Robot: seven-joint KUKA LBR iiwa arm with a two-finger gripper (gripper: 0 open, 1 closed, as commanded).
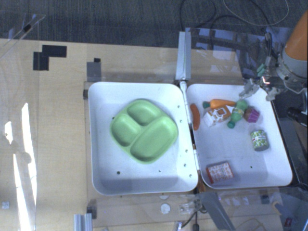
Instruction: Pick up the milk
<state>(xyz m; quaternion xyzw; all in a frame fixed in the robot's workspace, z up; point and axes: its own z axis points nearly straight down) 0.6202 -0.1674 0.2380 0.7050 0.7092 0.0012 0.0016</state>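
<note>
We see two white bins side by side on the wooden bench. The left bin (98, 177) holds a green divided plate (143, 131) with three compartments, lying roughly in the middle. The right bin (276, 170) holds the small items. The milk carton (217, 116), white with an orange-brown pattern, lies on its side in the upper part of the right bin, just below a carrot (222, 102) and just beside a green bottle (237, 113) that lies tilted to its right. A purple fruit (251, 114) sits next to the bottle on the far side. A red sausage (195, 116) lies lengthwise along the bin's left wall, near the carton. Farther toward the right wall a small green-labelled can (259, 140) rests on its side, and a flat reddish packet (219, 172) lies near the bin's lower edge, well apart from the carton. The arm (294, 57) reaches in from the upper right, and the gripper (258, 88) hangs over the bin's upper right corner, apart from the carton, with nothing between its fingers; they look spread, one fingertip (249, 88) over the bin's upper rim.
</note>
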